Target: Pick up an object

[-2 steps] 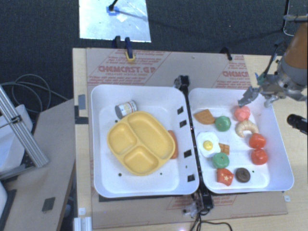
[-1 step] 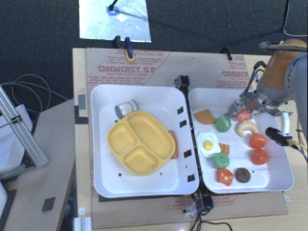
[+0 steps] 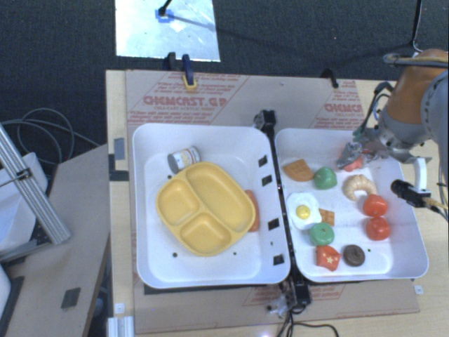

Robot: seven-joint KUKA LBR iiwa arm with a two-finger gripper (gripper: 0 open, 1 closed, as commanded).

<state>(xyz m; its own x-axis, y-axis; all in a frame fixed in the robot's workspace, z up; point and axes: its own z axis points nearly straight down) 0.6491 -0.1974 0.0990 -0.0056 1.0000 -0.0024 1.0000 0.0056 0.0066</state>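
Note:
My gripper [image 3: 353,157] hangs low over the far side of the right bin [image 3: 407,262], just above the croissant [image 3: 359,185] and to the right of a green ball [image 3: 325,178]. A small red-orange piece [image 3: 356,165] shows right at the gripper's tip; whether it is held is unclear. Other play foods lie in this bin: an orange wedge [image 3: 298,170], a fried egg [image 3: 304,210], two red tomatoes [image 3: 375,205] [image 3: 378,228], a green piece [image 3: 322,234], a red piece with a star [image 3: 327,258] and a brown donut [image 3: 353,255].
The left bin [image 3: 151,258] holds a yellow divided plate [image 3: 205,206], a small can [image 3: 184,159] lying on its side, and an orange item [image 3: 252,210] tucked under the plate's right edge. A black divider [image 3: 275,188] separates the bins. The arm's body [image 3: 414,104] looms over the right bin's far corner.

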